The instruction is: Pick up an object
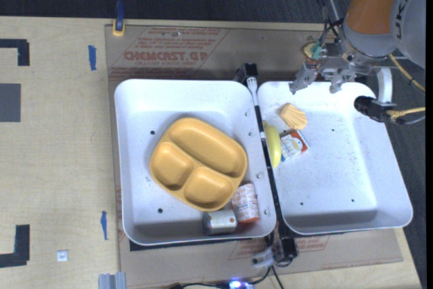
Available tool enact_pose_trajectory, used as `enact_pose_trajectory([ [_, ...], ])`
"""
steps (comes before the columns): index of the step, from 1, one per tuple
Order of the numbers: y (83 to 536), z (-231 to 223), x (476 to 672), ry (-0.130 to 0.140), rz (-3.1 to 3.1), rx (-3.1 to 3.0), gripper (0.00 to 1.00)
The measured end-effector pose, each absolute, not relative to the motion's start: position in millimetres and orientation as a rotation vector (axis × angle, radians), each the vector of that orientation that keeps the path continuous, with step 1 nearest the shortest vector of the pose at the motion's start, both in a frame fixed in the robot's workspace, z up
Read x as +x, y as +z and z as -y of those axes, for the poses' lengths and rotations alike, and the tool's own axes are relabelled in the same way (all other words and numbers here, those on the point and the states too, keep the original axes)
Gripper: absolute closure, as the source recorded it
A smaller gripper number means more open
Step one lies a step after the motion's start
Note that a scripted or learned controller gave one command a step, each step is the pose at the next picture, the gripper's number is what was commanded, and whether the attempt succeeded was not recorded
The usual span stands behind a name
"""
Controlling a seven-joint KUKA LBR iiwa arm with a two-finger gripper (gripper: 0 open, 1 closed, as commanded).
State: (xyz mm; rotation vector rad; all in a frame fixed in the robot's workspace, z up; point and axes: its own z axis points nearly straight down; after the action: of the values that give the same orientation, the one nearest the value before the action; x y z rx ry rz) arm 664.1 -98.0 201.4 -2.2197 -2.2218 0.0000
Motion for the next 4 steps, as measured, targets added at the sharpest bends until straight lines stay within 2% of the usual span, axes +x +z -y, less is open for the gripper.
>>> enact_pose_trajectory([
  [1, 86.0, 120.1, 667.4, -0.003, 2.223, -2.224, 0.0],
  [2, 97.0, 120.3, 668.4, -0.005, 2.227, -2.226, 1.0],
  [3, 186.1, 20.3, 667.4, -0.004, 2.224, -2.221, 1.0],
  [4, 185.3, 21.1, 666.9, -0.002, 2.223, -2.221, 0.0],
])
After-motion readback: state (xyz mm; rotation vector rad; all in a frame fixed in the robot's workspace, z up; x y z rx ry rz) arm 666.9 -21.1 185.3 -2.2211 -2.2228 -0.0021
